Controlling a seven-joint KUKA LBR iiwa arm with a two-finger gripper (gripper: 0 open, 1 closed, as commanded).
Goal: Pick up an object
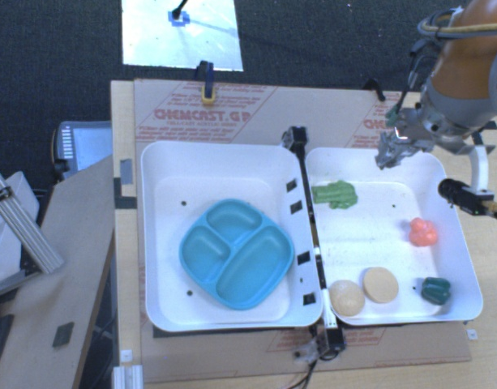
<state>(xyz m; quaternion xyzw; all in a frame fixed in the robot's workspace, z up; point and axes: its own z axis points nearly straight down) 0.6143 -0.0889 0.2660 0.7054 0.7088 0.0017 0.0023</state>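
Robot hand [392, 154] above the far edge of the right bin [455, 241].
I cannot tell how the hand is set. In the right bin, a green toy [335, 194] lies near the hand. An orange toy [423, 232], 2 tan rounds [364, 291] and a dark green toy [435, 289] lie farther away. The left bin [163, 217] holds 1 blue plate [236, 253].

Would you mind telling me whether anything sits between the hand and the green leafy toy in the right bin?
Nothing visible does. The hand hangs over the right bin's far edge, and the green leafy toy lies to its left on bare bin floor. The orange toy sits well off that line.
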